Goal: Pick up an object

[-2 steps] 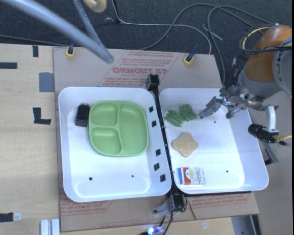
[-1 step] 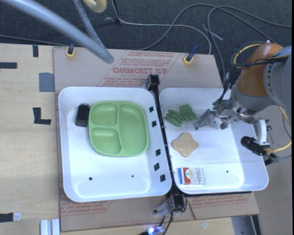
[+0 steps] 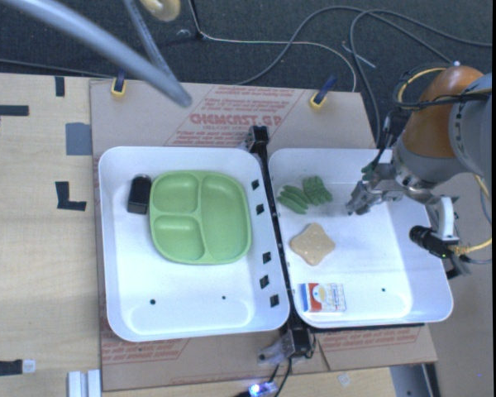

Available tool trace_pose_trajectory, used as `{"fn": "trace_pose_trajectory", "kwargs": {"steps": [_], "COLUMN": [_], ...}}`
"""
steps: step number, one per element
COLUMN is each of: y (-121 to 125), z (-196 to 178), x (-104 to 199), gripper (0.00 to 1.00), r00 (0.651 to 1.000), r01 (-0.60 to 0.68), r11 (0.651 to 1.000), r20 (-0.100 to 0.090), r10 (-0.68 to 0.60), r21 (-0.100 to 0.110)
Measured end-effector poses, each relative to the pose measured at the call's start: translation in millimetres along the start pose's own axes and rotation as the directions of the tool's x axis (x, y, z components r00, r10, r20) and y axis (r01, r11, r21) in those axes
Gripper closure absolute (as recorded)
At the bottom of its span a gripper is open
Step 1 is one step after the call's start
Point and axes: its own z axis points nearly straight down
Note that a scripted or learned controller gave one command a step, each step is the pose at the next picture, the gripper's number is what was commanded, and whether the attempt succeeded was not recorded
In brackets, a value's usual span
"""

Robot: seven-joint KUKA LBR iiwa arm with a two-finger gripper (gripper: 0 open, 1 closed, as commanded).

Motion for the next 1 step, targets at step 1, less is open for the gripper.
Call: {"fn": "trace_pose_trajectory", "kwargs": {"steps": [1], "y": [2.5], "z": [-42.6], "x": [-3.4], "gripper": [1.0], "r00": [1.0], "r01": [-0.002], "r11": [1.0], "r20": [0.0], "r10": [0.002], "r21": [-0.004]}}
